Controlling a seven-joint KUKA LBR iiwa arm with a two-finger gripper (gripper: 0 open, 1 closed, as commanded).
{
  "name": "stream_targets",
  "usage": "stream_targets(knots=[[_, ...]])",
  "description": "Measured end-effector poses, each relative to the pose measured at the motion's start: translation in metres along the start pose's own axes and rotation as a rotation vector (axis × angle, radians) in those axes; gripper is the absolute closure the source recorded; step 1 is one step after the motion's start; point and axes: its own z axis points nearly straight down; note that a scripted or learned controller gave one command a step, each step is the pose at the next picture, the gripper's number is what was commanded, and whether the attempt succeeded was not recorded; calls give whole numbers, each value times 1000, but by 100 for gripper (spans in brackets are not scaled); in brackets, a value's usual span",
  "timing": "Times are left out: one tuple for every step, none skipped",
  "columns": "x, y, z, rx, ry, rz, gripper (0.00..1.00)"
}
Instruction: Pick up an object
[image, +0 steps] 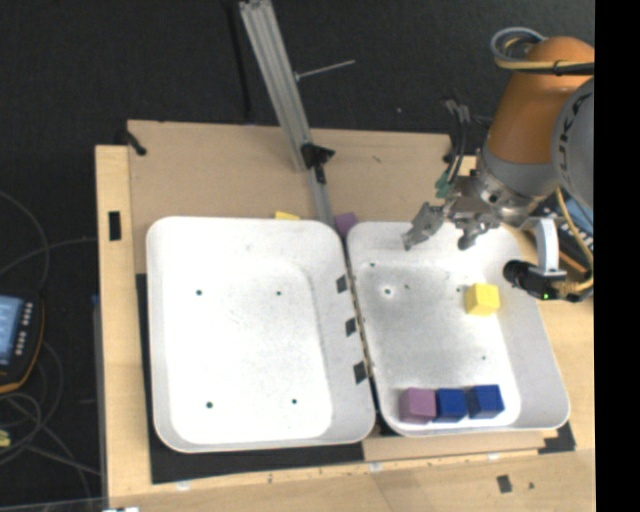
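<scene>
**Arm hovering with spread jaws over the right bin's far edge**

A camera is looking down at a slant on a wooden bench bearing two shallow white bins side by side. The grey arm with its orange band is reaching in from the right. Its gripper is hanging over the far edge of the right bin, with its two dark fingers spread apart and nothing showing between them.

Inside the right bin, a yellow cube is sitting near the right wall, below and to the right of the gripper and apart from it. Along the near edge of that bin, three blocks are lining up in a row: a purple block on the left, a blue block in the middle, just beside it, and a second blue block on the right.

The left bin is showing a speckled white floor with a few dark dots. Behind the bins, a small yellow piece is peeking over the left bin's far rim, and a small purple piece is peeking up at the far end of the gap between the two bins. A grey metal pole is slanting from the top of the view down to the bench, ending near that purple piece. On the far left, off the bench, a handheld device with a lit screen is lying on the dark floor.
</scene>
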Motion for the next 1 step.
stream_targets(knots=[[-37,-59,80,10,0,7,0]])
